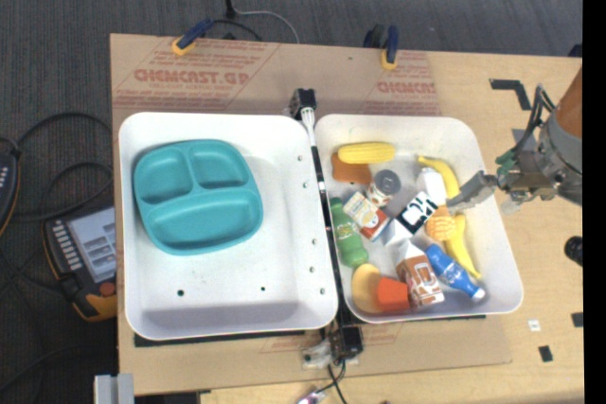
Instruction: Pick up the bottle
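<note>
Well apart: blue bottle below-left of tool.

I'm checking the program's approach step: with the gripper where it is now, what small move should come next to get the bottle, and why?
Probably shift the gripper toward the near end of the right bin before descending. It sits at that bin's right rim, over the banana, while the blue bottle lies on its side nearer the front, between the small carton and that banana.

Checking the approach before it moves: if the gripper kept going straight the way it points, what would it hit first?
Probably the yellow plastic banana near the right bin's right wall: the gripper points left and down toward it. The blue plastic bottle lies nearer the front. Depth is unclear.
</note>
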{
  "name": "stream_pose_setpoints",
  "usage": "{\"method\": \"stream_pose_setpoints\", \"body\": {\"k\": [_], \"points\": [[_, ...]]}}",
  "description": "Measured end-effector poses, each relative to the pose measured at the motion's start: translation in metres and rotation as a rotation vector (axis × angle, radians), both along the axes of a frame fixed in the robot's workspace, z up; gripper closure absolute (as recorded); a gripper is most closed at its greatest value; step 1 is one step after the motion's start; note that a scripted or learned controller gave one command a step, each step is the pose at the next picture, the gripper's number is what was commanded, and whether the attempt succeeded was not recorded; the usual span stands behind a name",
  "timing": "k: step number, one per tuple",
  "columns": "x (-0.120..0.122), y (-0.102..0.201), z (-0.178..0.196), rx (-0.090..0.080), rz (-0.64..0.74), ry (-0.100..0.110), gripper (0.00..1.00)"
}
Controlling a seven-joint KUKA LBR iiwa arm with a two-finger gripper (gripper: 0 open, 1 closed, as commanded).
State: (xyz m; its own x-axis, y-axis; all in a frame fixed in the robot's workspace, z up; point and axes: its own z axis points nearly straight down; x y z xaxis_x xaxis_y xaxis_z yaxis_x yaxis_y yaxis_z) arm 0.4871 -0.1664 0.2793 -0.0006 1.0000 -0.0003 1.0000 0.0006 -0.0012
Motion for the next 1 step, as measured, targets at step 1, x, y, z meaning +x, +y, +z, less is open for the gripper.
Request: {"method": "stream_pose_setpoints", "body": {"k": [1], "points": [[0.0331,-0.0425,-0.0534,0.0,0.309,-0.001,0.0]]}}
